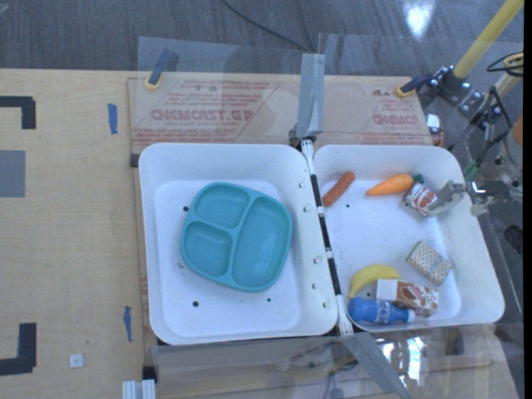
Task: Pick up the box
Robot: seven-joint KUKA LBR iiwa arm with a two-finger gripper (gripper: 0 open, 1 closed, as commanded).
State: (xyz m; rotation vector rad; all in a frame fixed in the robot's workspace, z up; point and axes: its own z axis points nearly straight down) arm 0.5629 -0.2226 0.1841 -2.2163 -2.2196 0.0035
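Note:
In the right bin (490,302), a small tan checkered box (429,262) lies tilted near the right wall. A white and brown carton (405,294) lies flat near the front, between a banana (372,277) and a blue bottle (379,312). A small red and white carton (421,198) sits at the back right. My gripper (450,196) comes in over the right wall and sits right beside this small carton, on its right. Whether they touch is unclear.
A red sausage (337,188) and an orange carrot (391,185) lie at the back of the right bin. The left bin (158,223) holds a teal divided plate (237,236). A yellow pole (490,27) and cables stand at the back right.

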